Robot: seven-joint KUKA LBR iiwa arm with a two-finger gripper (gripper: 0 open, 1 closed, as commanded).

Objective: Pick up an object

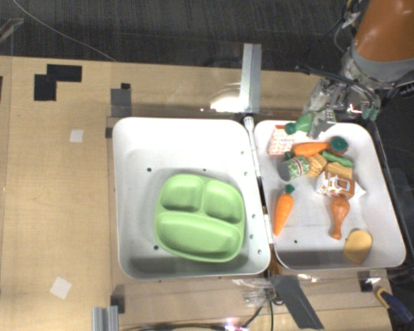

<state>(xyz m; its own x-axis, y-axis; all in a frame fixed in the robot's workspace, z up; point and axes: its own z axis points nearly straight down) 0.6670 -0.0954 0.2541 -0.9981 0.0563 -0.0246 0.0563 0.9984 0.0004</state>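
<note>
My gripper (323, 118) hangs over the far edge of the right bin (390, 205), below the orange-banded wrist (386, 26). Just left of it, touching or nearly so, is a small green item (304, 123); whether it is held is not clear. Under the gripper lies a pile of toy food: a white and red box (279, 142), an orange carrot piece (309, 148), a dark green round piece (339, 143), a corn cob (318, 165) and a small carton (337, 183). Nearer the front lie a carrot (283, 211), a drumstick (339, 217) and a yellow-brown lump (358, 245).
The left bin (134, 185) holds a light green divided tray (200, 216). A metal post (251, 81) stands behind the wall between the two bins. Wooden bench top (48, 205) stretches to the left.
</note>
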